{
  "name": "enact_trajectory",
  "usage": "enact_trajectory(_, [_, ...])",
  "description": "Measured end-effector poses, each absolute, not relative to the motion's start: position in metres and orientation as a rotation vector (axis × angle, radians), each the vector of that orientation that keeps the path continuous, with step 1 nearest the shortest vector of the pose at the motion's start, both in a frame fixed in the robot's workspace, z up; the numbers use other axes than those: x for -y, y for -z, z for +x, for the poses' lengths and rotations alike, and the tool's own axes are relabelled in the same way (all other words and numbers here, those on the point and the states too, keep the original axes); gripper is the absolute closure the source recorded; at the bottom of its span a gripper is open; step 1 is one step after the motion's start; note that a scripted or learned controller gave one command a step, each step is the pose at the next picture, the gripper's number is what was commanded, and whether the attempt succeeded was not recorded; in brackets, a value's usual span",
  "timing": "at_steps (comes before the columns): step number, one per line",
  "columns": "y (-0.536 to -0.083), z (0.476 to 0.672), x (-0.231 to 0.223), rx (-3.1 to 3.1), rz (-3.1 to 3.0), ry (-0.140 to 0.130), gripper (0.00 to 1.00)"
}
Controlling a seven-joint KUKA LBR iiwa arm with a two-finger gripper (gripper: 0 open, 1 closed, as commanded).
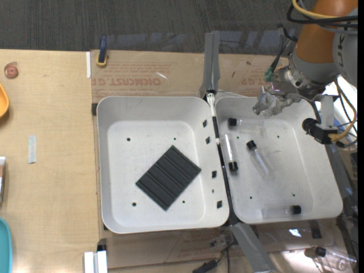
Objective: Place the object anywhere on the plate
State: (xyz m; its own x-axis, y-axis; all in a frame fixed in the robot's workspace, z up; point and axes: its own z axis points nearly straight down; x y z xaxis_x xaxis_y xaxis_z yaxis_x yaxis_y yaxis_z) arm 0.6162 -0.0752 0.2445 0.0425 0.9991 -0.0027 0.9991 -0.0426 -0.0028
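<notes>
overhead, near the far right corner: gripper [266, 108] poised over the back rim of the right bin [318, 212], fingers too small and blurred to judge, nothing seen between them. below, inside that bin: four clear tubes with black caps, hard to make out against the white floor. one tube [239, 121] close to the back wall just under the gripper, a second tube [228, 151] lying along the left wall, a third tube [259, 157] slanted near the middle, a fourth tube [280, 211] flat against the near wall, barely visible but for its cap. wide bare floor on the bin's right half. across the divider, in the left bin [108, 209]: dark ribbed plate [169, 177], turned diamond-wise, well apart from every wall, open floor on all sides. arm [321, 36] cut off at the top right edge.
</notes>
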Motion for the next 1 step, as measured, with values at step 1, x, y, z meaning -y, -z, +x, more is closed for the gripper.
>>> enact_trajectory(1, [-0.1964,0.6586,0.0161,2.538,-1.851,-0.004,1.0])
